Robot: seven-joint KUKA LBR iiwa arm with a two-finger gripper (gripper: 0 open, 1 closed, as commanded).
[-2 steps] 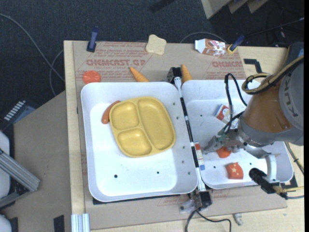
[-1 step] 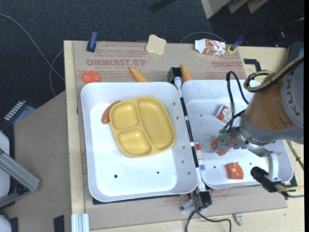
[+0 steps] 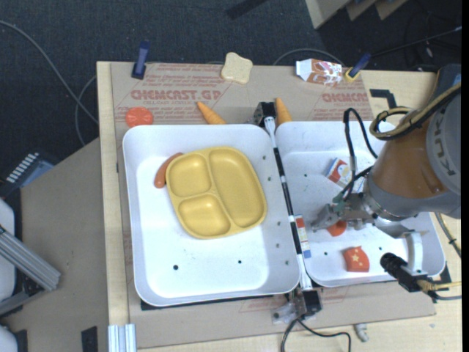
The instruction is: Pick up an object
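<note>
The end effector (image 3: 331, 218) is low in the right bin (image 3: 315, 141), at a small red piece (image 3: 336, 229); whether its fingers are spread or closed cannot be told. The piece is stubby, with no clear long axis. Near right lies a red block with a yellow star (image 3: 356, 259). A yellow divided tray (image 3: 215, 191) fills the left bin (image 3: 146, 196).

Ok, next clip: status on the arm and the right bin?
Gripper low in right bin, over a small red piece. Nothing seen gripped. Red star block and red-white carton close by.
</note>
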